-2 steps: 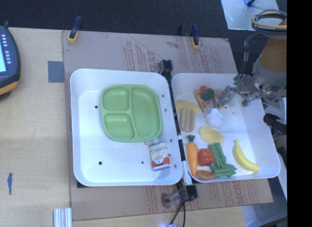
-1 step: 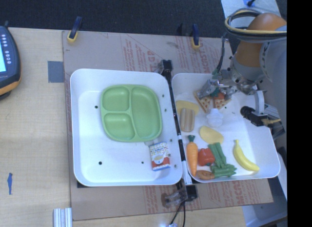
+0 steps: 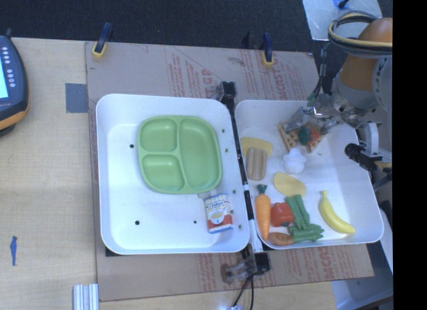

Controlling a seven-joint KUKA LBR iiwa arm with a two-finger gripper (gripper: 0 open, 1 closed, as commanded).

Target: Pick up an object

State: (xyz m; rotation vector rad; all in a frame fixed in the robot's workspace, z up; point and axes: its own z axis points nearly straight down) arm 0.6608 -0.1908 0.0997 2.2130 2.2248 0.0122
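Hand (image 3: 308, 123) low over waffle piece (image 3: 291, 138), right bin (image 3: 363, 189).

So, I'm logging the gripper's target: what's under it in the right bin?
Under the gripper lie a waffle-like toy and a red-green piece; the wrist covers whatever lies further right.

- Two bins sit side by side on the tabletop (image 3: 47, 189).
- Left bin (image 3: 117, 169): a divided plate (image 3: 179, 153) toward its far side, a small carton (image 3: 218, 212) by its near right corner.
- Right bin (image 3: 363, 199): a carrot (image 3: 263, 214) at its left wall, a banana (image 3: 333, 214) near its right wall, the tool (image 3: 308, 127) over its far end.
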